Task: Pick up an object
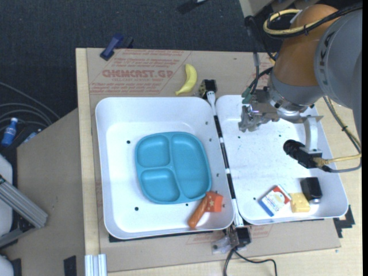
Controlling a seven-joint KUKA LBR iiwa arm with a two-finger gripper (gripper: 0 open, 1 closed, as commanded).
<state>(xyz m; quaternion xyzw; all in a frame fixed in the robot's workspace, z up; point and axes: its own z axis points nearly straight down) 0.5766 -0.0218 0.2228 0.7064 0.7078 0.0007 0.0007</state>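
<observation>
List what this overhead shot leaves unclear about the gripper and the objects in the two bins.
- Gripper over the right bin: camera view, too small and dark to tell its finger state.
- Small box: its printed label is too small to read.
- Black object by the yellow block: too dark to identify.
- Orange toy beside the blue divided plate: too blurred to tell its shape.

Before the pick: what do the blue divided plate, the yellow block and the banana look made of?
The blue divided plate looks like moulded plastic, matte with a soft sheen and rounded compartment ridges. The yellow block seems foam or sponge, dull with soft edges, though too small to be sure. The banana looks like a smooth, evenly coloured plastic toy, possibly real.
</observation>
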